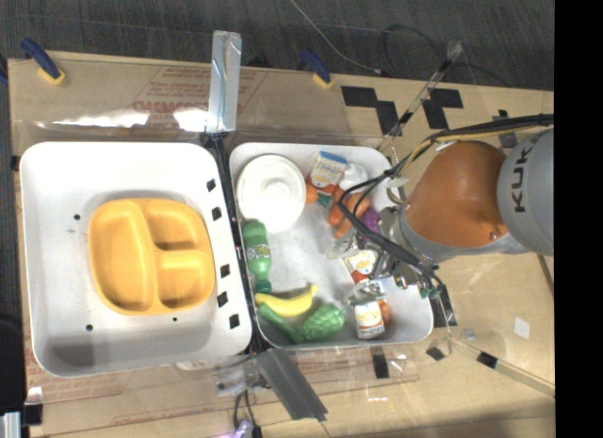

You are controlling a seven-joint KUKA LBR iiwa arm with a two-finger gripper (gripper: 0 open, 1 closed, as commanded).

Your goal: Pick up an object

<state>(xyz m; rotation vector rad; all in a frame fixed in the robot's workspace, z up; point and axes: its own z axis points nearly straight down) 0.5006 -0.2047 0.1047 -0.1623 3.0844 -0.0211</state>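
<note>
Reaching into the right bin [283, 243] from the right, the arm [457, 196] is judged to be at the descent stage of a pick, with nothing yet seen lifted.

Camera view. The gripper [369, 267] is low over the bin's right half, amid small packets and a small bottle [368, 317] near the front wall. Cables and the wrist cover the tool, so whether it is apart or together cannot be told, and no object is visibly held. Other candidates lie to its left: a white bowl [271, 186] at the back, a green bottle [255, 252] along the left wall, a banana [285, 302] and a green knobbly toy [321, 321] at the front. The left bin [57, 182] bears a yellow divided tray [151, 254].

To do the step well, the tool should settle on one item standing apart from its neighbours; the clutter beside the wrist risks a pinch on two things at once.

Pose: orange band uppermost, forearm slanting down and leftward, wrist bent toward the bin floor.
</note>
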